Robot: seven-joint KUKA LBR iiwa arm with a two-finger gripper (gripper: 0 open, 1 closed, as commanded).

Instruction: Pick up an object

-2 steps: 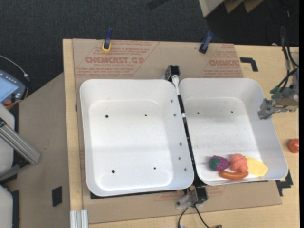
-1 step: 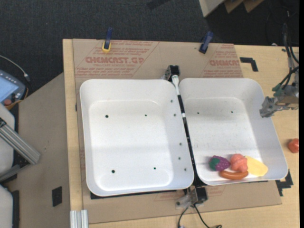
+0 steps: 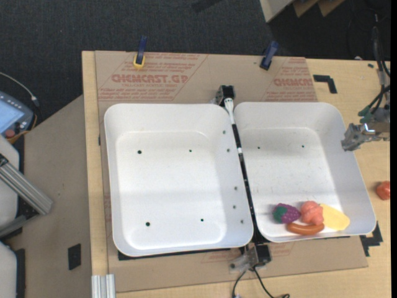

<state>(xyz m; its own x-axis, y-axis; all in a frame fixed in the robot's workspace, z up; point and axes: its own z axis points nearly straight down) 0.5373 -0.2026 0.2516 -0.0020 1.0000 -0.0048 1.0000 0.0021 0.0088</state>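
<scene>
Pincer (image 3: 355, 136): one, at right bin's (image 3: 291, 120) far right rim; grip state cannot be told. Right shallow white bin, near corner: one purple grape-like toy (image 3: 286, 213), one pink lumpy toy (image 3: 312, 212), one yellow wedge (image 3: 335, 218), one orange-red sausage (image 3: 304, 228).

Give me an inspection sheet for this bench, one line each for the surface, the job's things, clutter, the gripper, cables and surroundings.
Surface: brown cardboard sheet on a wooden bench, bearing the left white bin and the right white bin side by side.
Job's things: purple grape-like toy, pink lumpy toy, yellow flat toy and orange sausage-shaped toy, clustered in the right bin's near corner.
Clutter: small orange object on the bench right of the bins.
Gripper: metal gripper at the right bin's right rim; finger state unclear.
Cables: black cable at the near edge.
Surroundings: dark carpet floor; two blue clamps at the far edge.
</scene>
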